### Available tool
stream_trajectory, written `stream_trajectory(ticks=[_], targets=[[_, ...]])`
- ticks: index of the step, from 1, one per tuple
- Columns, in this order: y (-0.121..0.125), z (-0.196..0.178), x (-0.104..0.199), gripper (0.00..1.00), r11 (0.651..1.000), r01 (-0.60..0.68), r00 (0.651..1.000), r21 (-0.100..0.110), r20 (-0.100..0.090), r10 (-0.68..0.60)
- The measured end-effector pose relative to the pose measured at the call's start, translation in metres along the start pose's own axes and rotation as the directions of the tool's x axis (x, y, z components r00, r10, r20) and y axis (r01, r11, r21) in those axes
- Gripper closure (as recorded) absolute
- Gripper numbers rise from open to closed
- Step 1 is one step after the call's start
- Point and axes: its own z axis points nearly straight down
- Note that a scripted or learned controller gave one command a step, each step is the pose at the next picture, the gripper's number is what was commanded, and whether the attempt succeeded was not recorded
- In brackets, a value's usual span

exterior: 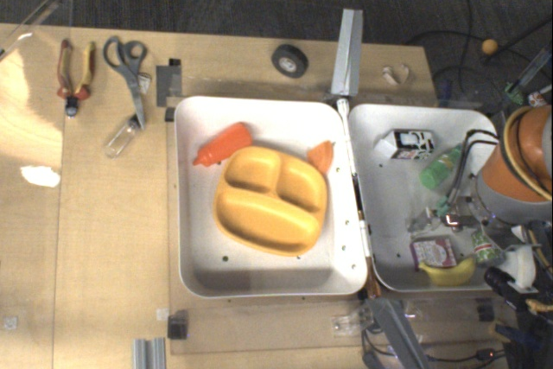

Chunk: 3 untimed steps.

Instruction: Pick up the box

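A small black and white box [413, 142] lies flat in the upper left part of the right bin [380, 268]. My gripper [448, 219] hangs low over the middle of that bin, below and to the right of the box and well apart from it. A green bottle [441, 169] lies between the box and the gripper. Just under the gripper sit a small purple carton [435, 252] and a yellow banana [448, 273]. The grey arm with its orange band [527, 153] reaches in from the right and covers the bin's right side.
The left bin [194, 272] holds a large yellow divided tray [270, 199], an orange carrot [222, 143] and another orange piece [321, 155]. On the bench behind lie scissors [130, 73], pliers [73, 73] and a tape roll [289, 60]. Cables run at the right.
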Motion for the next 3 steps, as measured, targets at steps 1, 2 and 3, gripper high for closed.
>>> stream_trajectory(ticks=[1, 2, 3], targets=[[0.002, -0.001, 0.059, 0.0, 0.991, 0.136, 0.991, -0.004, 0.001, -0.136], [0.068, 0.001, 0.05, 0.0, 1.0, -0.015, 1.0, 0.001, 0.0, 0.015], [0.156, 0.003, 0.048, 0.0, 0.963, 0.263, 0.965, 0.067, -0.029, -0.262]])
